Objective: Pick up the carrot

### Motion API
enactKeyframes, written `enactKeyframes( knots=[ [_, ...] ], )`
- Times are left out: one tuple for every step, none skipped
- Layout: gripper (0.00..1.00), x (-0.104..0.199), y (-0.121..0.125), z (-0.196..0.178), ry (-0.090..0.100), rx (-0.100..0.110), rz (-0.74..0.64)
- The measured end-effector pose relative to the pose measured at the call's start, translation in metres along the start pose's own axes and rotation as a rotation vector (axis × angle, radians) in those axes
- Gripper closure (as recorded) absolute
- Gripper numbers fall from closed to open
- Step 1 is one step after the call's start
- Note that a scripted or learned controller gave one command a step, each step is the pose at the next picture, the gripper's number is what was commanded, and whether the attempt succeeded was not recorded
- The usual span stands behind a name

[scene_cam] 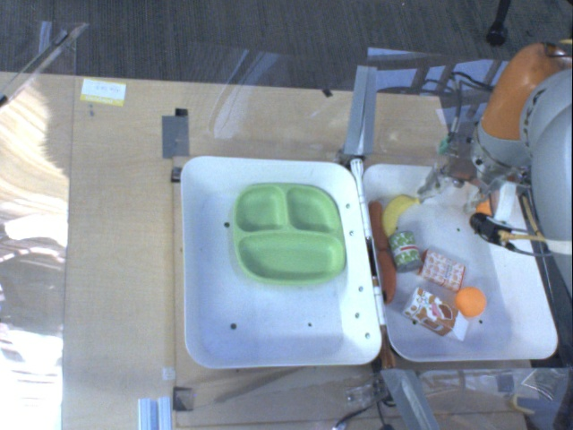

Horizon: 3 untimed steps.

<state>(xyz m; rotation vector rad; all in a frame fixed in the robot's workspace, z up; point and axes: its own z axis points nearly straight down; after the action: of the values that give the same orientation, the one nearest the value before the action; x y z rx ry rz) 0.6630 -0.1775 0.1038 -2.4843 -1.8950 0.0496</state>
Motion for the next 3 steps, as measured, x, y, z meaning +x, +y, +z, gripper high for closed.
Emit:
enactKeyframes(
  knots=[
    [0.0, -0.019, -0.08, 0.016, 0.017, -0.034, 0.12],
    [1.0, -0.017, -0.078, 0.005, 0.018, -0.039, 0.118],
    [0.0, -0.018, -0.079, 0.005, 0.018, -0.039, 0.118]
  ],
)
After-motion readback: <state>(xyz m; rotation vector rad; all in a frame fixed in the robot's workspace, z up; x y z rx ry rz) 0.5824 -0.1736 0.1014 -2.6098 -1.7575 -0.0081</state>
